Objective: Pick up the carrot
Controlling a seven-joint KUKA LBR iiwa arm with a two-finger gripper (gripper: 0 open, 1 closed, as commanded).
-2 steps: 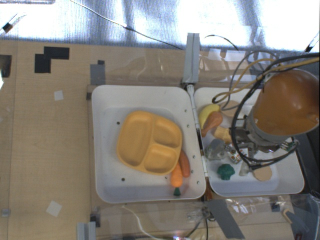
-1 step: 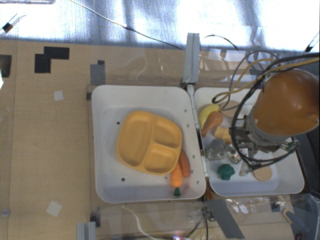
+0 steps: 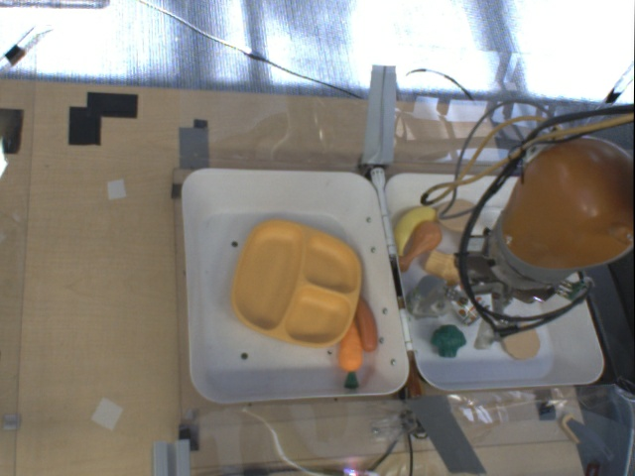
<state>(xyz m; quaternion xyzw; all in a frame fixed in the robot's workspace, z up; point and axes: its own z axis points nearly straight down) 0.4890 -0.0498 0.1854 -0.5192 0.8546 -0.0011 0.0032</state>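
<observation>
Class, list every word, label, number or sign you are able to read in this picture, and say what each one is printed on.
None: no readable text anywhere in this view.
Black blocks on the bench: plain shapes, not letters.
Yellow tray, carrot and both white bins: no labels.
Pale squares on the bench: blank.

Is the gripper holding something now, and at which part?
Cannot be told: the arm hides the hold. The carrot lies free in the left bin.
</observation>
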